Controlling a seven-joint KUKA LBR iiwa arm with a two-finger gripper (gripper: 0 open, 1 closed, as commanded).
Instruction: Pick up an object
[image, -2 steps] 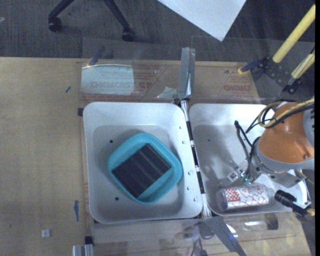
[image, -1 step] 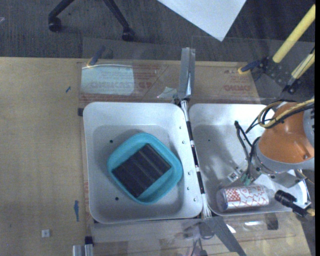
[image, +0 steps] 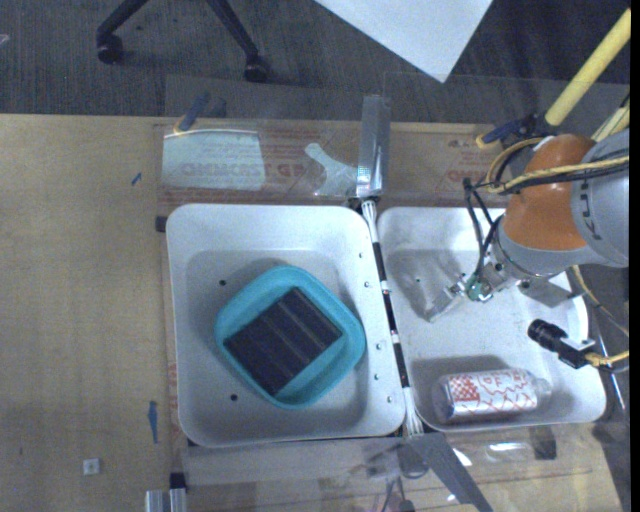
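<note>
Both bins (image: 200, 240) look like smooth white plastic with a soft sheen. The teal tray (image: 340, 325) reads as glossy plastic, and the dark ribbed block (image: 282, 340) in it is matt. The can (image: 493, 392) shines, its red-and-white printed skin catching light. The bench (image: 70, 300) is matt brown wood or board. The arm's orange band (image: 548, 200) is smooth and glossy, its grey shell satin.
</note>
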